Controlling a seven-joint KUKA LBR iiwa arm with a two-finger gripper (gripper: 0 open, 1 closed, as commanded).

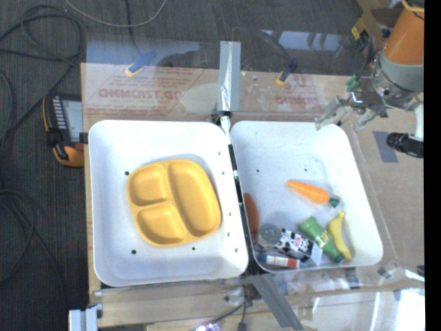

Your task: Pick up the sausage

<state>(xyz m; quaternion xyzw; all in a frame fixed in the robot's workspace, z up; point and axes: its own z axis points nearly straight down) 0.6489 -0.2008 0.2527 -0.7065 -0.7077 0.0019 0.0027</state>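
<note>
- The sausage [251, 212] has not been picked up. It lies in the right bin [289, 150], a dark reddish-brown piece stretched along that bin's left wall, just beside the ridge where the two bins meet.
- Nothing touches the sausage. Its lower end sits close to a round grey object [269, 234], and the rest of the clutter is gathered in the bin's near right corner: a carrot [309, 192], a banana [338, 234], a green piece [320, 234] and a small printed packet [294, 243].
- The left bin [110, 150] holds a yellow divided tray [173, 201], which plays no part in the pick.
- The whole task seems to be still ahead: reach, descent, closing on the sausage and lift.
- The arm [405, 40] stands at the far right corner of the worktop [172, 92], its orange band high over the back right edge of the right bin.
- The claw [353, 110] hangs near the bin's far right rim, well apart from the sausage, which lies across the bin on the opposite side.
- The claw carries nothing. Its fingers look spread and released, though at this angle and size the gap is hard to read, so that is a likely reading rather than a sure one.
- To reach the sausage the claw would need to travel across the bin toward the left wall and come down close beside it, where the wall leaves little room on one side.
</note>
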